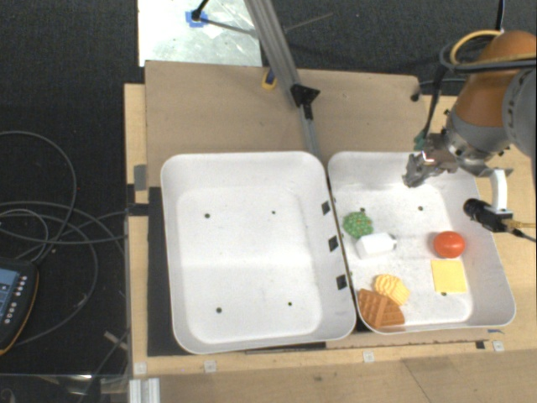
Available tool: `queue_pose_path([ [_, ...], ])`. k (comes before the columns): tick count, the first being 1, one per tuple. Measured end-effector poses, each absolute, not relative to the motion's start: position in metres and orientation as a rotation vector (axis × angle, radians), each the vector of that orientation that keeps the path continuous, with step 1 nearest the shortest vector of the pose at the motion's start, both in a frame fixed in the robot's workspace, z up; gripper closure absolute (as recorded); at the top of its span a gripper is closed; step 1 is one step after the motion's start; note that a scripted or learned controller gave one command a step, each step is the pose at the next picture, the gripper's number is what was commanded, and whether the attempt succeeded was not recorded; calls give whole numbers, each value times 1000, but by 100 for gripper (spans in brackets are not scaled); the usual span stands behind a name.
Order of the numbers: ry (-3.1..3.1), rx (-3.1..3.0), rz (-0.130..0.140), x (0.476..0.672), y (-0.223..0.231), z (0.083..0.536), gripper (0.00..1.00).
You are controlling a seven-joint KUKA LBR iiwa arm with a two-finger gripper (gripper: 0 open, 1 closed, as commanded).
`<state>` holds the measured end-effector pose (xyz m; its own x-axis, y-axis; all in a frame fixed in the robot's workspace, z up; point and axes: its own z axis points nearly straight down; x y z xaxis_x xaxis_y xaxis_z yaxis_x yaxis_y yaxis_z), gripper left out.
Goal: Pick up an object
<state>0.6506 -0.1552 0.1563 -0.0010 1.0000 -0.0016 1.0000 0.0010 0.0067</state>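
We read no labels or writing anywhere. Right bin (503,309), near to far: brown waffle piece (382,309), yellow ridged chip (391,287), yellow block (450,276), white block (376,243), red tomato (450,243), green bumpy item (358,223). Gripper (415,175) over the far end; fingers' state we can't tell.

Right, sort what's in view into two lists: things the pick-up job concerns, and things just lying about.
Job in hand:
- gripper, over the right bin
- green bumpy item
- white block
- red round item
- yellow square
- yellow ridged piece
- brown ridged piece

Lying about:
- left bin
- cables on the floor
- handheld controller
- tripod leg
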Motion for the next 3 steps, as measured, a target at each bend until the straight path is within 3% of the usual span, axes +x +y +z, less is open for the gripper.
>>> queue_pose_path([
  [2, 2222, 2214, 5, 651, -161, 235, 100],
  [3, 2233, 2210, 3, 649, -105, 226, 100],
])
